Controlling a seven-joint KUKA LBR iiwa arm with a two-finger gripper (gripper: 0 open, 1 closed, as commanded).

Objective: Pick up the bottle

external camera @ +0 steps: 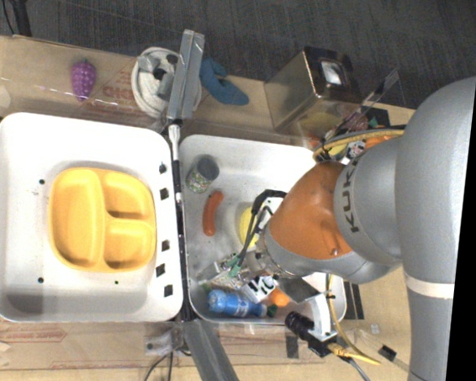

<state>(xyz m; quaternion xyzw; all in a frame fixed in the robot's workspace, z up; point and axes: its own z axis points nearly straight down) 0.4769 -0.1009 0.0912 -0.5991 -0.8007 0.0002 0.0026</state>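
Arm [362, 215] bent low over right bin [233, 155] | claw [251, 271] above bottle [234, 303] | grip state unreadable

Bench [54, 331] and items resting directly on it

We see two white bins, left bin [14, 230] touching right bin [250, 157]; beyond the left bin lie a purple object [82, 79], white rope coil [155, 79] and blue item [222, 85].

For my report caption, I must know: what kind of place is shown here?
Probably a robotics lab test bench, not a home: a KUKA arm reaches over two white bins, one holding a yellow tray, the other a blue bottle.
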